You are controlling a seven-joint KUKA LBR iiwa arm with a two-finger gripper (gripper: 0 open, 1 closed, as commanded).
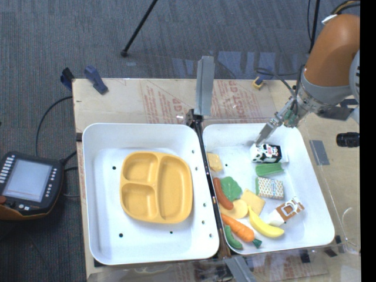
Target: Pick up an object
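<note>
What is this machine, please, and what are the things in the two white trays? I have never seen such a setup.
It is a robot arm, grey and orange, reaching in from the right. One camera, fixed above the bench, looks down on it at a slant. At the arm's end is a gripper with two thin fingers, used for picking things up. It hangs low over the far part of the right bin, just beside a small black and white cow toy. Nothing can be seen between its fingers, so it holds nothing yet.

The left bin holds a yellow divided plate. The right bin holds toy food: a banana, a carrot, a sausage, something green and leafy, a checked block and a small carton.

The device with a screen on the floor at the left looks like the robot's control pad.
</note>
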